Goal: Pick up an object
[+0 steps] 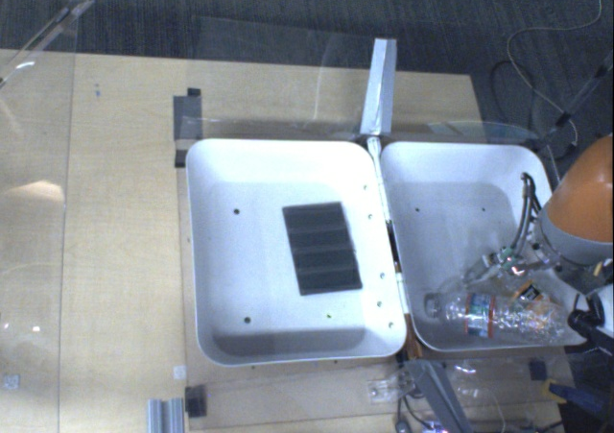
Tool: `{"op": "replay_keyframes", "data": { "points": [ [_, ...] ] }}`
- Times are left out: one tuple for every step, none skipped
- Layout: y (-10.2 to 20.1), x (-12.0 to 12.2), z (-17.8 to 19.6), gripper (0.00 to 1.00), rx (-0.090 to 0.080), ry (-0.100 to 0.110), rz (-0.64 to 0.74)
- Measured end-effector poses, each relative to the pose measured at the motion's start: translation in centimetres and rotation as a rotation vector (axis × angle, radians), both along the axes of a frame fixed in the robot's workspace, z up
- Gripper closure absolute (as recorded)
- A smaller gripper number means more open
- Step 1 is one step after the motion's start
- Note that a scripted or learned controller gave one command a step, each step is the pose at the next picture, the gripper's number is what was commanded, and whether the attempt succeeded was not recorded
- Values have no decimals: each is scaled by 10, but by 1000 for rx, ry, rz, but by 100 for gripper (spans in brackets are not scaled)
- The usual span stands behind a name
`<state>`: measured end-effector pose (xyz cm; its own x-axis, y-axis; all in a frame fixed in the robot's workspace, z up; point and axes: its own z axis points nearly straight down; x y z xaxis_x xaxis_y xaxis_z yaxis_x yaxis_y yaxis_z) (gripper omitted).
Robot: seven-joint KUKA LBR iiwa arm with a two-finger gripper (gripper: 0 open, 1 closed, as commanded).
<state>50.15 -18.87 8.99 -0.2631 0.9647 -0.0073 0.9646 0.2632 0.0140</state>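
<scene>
A crumpled clear plastic bottle (499, 314) with a red and blue label lies on its side along the near wall of the right bin (436, 181). My gripper (506, 263) hangs low in that bin, right above the bottle's far side and close to it; whether they touch is unclear. Behind the gripper, the arm's orange band (585, 196) reaches in from the right. A black ribbed rectangular pad (321, 247) lies flat in the middle of the left bin (230, 181), well away from the gripper.
A metal post (379, 85) stands upright behind the seam between the bins. Cables (528, 201) run down the arm to the gripper. Clear plastic sheeting covers the wooden bench on the left. Clamps and brackets sit by the bins' front edge.
</scene>
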Motion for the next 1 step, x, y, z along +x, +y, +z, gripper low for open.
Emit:
{"op": "replay_keyframes", "data": {
  "points": [
    [1,4,12,100,-1,-8,3]
  ]
}}
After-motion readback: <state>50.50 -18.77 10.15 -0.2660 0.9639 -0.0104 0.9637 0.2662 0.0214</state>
